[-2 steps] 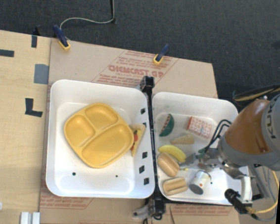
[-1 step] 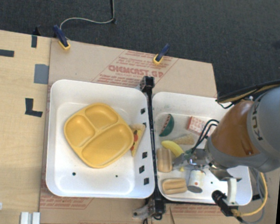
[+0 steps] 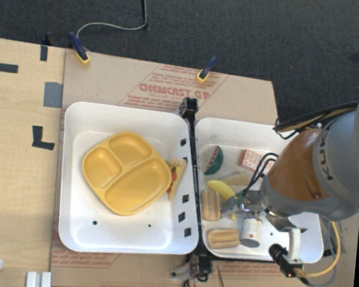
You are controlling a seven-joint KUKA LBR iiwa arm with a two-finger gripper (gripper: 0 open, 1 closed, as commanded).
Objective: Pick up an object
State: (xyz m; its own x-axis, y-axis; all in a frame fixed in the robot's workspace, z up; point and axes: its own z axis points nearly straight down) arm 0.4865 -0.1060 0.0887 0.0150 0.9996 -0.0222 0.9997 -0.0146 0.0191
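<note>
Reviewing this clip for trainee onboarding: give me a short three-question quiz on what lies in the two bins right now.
1. True or false: the yellow divided plate lies in the left bin.
2. Which bin does the arm hang over? A) left B) right
3. Fill in: the watermelon slice lies near the right bin's ____ wall.

Key: 1 true; 2 B; 3 left (the divider side).

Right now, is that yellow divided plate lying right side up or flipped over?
Right side up. The yellow plate lies flat in the left bin, its three hollow compartments facing the camera.
</note>
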